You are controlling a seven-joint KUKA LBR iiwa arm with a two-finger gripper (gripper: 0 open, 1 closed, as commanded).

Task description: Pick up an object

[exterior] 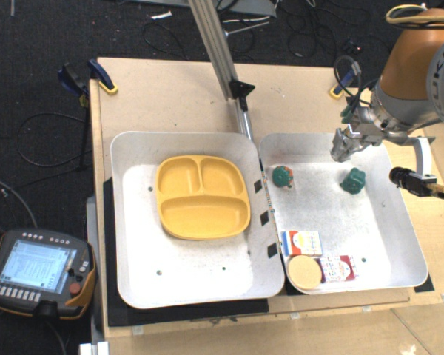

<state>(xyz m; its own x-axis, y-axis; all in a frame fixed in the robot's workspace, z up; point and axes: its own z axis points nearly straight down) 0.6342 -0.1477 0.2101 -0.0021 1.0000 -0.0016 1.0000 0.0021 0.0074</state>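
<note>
Camera view: fingers [342,148] (aperture unclear) hover at right bin's [399,220] far edge.

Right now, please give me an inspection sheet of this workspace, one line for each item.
Surface: tan bench bearing two shallow white bins side by side, left bin and right bin.
Job's things: in the right bin, two small green objects, a small box, a round tan lid and a red and white packet.
Clutter: yellow divided tray in the left bin.
Grippers: tool over the right bin's far edge, nothing seen between its fingers.
Cables: loose wires on the dark floor beyond the bench.
Surroundings: pendant with screen at lower left; clamps at the bench's far corners.
</note>
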